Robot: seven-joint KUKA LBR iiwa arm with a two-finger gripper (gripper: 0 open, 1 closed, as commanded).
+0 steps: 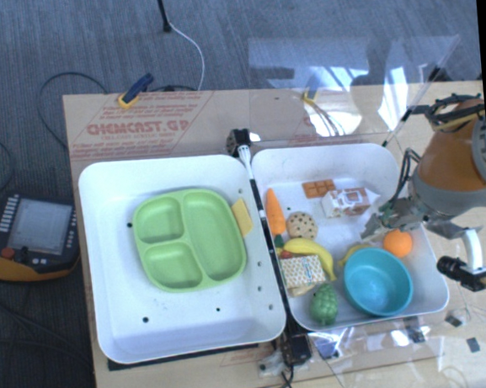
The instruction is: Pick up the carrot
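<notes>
1. In the camera view, we saw the slim orange carrot with a green tip [273,212] lying in the right shallow white bin [366,154], lengthwise along its left wall, just beside the divider between the two bins.
2. A round speckled cookie [301,224] sat just to the carrot's right, and a yellow banana [309,248] curved just below its lower end.
3. The gripper [386,217] hung at the far right of the same bin, near a small orange fruit [397,243] and above a blue bowl [377,281]; we could not tell whether it was open or closed, and nothing visible sat in it.
4. We judged the reach to be the step in hand: the arm would have to cross the bin leftwards, well apart from the carrot as it stood.
5. A good grasp, we thought, would close across the carrot's narrow width near mid-length, keeping clear of the bin wall and the cookie.
6. Red lettering on the cardboard surface [100,108] read roughly "CHEMCAST GP".
</notes>
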